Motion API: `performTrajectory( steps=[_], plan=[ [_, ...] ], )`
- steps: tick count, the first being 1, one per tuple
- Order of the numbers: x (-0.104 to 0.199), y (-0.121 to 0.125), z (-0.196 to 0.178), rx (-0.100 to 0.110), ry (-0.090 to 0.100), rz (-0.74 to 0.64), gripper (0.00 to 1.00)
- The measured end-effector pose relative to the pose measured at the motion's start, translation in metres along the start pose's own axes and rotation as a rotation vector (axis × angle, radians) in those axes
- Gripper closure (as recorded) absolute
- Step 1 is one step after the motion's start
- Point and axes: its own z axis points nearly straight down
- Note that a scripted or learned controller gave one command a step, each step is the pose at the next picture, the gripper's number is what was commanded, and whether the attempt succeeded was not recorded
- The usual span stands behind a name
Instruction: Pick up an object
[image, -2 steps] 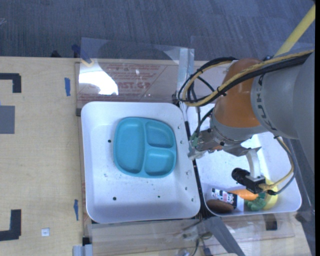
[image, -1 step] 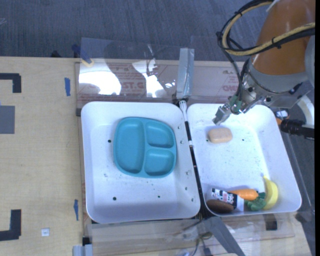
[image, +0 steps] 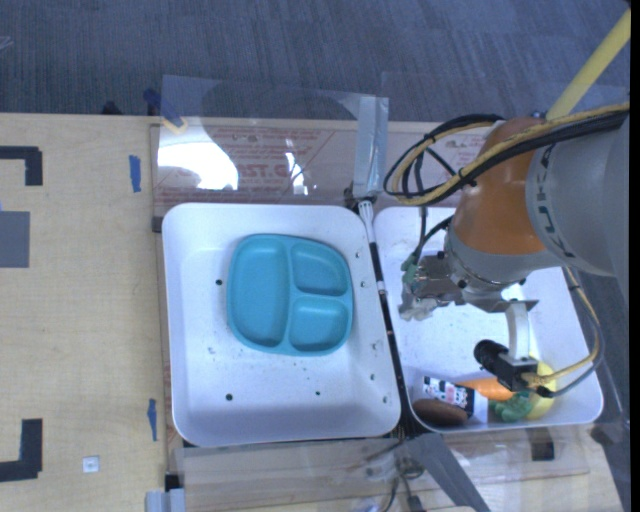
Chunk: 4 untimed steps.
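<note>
My gripper (image: 416, 300) hangs over the upper left part of the right bin (image: 450, 340), close to the wall between the two bins, with the grey and orange wrist above it. Nothing can be seen held in it. Several small things lie along the right bin's near edge: a black and white packet (image: 446, 392), a brown oval piece (image: 439, 411), an orange carrot-like piece (image: 489, 388), a green piece (image: 514, 408) and a yellow piece (image: 546, 384). They lie well below the gripper in the view.
A blue divided plate (image: 290, 293) lies in the middle of the left bin (image: 195, 390). A clear plastic sheet (image: 260, 150) stands behind the bins. Wooden bench (image: 70, 330) stretches to the left.
</note>
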Motion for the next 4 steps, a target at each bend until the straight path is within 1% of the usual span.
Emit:
performTrajectory(
  steps=[1, 2, 3, 4],
  plan=[
    [-0.01, 0.051, -0.044, -0.012, -0.003, -0.289, 1.0],
    [-0.065, 0.033, 0.001, -0.005, -0.002, -0.475, 1.0],
    [-0.037, 0.082, -0.102, -0.015, -0.001, 0.008, 1.0],
    [-0.051, -0.026, 0.004, 0.0, -0.001, -0.148, 1.0]
  ],
)
